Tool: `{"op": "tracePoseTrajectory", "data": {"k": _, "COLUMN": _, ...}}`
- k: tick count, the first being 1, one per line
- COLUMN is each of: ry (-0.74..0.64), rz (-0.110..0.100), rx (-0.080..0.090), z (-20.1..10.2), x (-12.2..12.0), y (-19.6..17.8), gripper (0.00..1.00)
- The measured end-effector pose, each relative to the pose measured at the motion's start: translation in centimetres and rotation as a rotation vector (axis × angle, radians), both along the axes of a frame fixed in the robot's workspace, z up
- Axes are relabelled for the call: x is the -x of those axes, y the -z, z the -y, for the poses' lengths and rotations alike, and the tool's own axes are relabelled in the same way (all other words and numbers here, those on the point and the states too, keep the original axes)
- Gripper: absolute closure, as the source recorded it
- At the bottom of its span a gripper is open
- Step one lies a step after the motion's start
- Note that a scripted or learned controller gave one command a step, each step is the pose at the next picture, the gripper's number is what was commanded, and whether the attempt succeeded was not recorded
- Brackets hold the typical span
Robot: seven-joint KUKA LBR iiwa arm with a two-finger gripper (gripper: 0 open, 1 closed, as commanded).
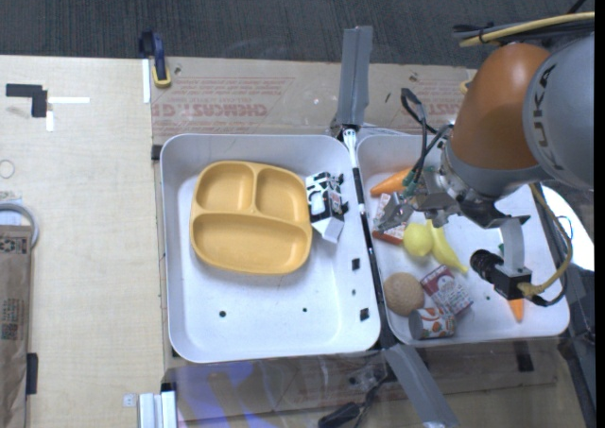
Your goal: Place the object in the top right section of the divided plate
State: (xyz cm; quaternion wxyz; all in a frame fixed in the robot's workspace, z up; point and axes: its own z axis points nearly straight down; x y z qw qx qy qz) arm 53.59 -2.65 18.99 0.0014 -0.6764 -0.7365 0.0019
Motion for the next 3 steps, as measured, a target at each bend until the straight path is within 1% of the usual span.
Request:
{"op": "tracePoseTrajectory", "data": {"k": 1, "ry": 0.002, "rz": -0.003, "rx": 0.001, "z": 0.1, "x": -0.1, "y": -0.7, "gripper": 1.00}}
{"op": "tracePoseTrajectory", "data": {"k": 2, "ry": -0.149, "rz": 0.001, "rx": -0.001, "z": 2.2, "x": 4.2, "y": -1.9, "gripper": 1.00}}
{"op": "tracePoseTrajectory", "data": {"k": 3, "ry": -0.127, "rz": 0.002, "rx": 0.001, "z": 0.4, "x": -1.5, "y": -9.3, "gripper": 1.00}}
